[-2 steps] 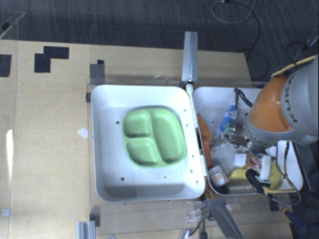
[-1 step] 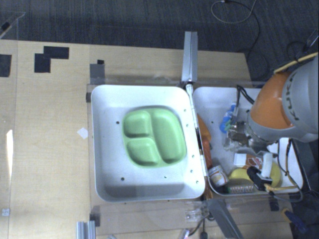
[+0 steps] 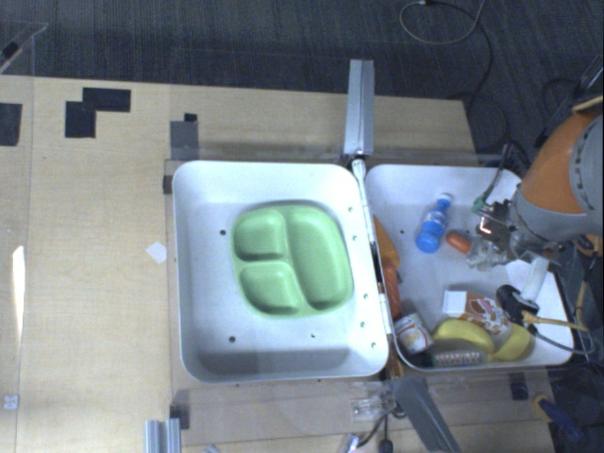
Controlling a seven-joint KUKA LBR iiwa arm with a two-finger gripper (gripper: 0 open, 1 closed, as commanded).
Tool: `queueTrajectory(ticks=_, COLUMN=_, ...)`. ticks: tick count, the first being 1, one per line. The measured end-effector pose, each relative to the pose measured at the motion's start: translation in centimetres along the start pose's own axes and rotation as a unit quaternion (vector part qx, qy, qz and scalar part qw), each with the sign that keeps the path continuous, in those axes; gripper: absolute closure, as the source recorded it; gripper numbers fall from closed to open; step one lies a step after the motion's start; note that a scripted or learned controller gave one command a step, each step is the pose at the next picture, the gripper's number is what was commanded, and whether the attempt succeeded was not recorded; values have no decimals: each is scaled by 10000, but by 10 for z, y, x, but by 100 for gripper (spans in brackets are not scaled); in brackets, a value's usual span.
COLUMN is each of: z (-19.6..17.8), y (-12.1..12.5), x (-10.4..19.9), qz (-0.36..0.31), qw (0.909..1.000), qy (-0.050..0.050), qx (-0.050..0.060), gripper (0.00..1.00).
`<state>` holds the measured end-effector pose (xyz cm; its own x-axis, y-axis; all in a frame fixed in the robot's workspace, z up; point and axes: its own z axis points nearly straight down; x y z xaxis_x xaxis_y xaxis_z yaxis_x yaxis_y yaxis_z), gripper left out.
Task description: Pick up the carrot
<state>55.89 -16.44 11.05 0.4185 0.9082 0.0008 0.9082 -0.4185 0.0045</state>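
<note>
The carrot is a long orange piece lying along the left wall of the right bin, with a darker part at its near end. My gripper hangs over the right half of that bin, well to the right of the carrot and apart from it. A small orange-red object lies just left of the gripper.
A blue bottle lies in the middle of the right bin. Along the bin's near edge are a can, a banana, a white packet and a brown-red packet. The left bin holds a green divided plate.
</note>
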Motion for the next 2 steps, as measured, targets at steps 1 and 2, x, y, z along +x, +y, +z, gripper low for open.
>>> queueTrajectory(ticks=1, z=24, y=95, x=14, qz=769, qw=9970, qy=-2, qx=-5, gripper=100)
queueTrajectory(ticks=2, z=23, y=65, x=36, qz=817, qw=9967, qy=8, qx=-9, gripper=100)
